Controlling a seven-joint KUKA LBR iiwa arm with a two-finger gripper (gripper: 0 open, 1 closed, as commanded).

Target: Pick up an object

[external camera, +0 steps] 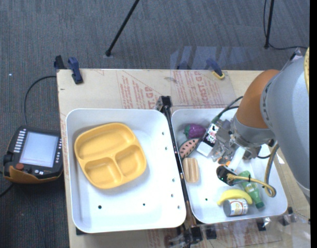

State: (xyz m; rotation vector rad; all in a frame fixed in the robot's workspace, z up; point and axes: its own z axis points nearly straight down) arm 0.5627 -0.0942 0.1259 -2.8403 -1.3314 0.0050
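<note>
My gripper point(226, 156) hangs low over the middle of the right bin point(200, 211), below the orange band of the arm point(254, 107). Close to its left lie a white box point(206, 140), a purple eggplant point(195, 130) and a pink oval toy point(187, 148). A tan bun point(191, 170) rests near the bin's left wall. Toward the front right sit a yellow banana point(232, 195), a small can point(235, 207) and a green bottle point(254, 194). Nothing is visibly held.
The left bin point(83, 211) holds a yellow divided plate point(110, 154). A teach pendant point(33, 156) lies on the floor to the left. Clamps point(75, 70) sit on the bench's far edge. A yellow cable point(254, 182) loops beneath the wrist.
</note>
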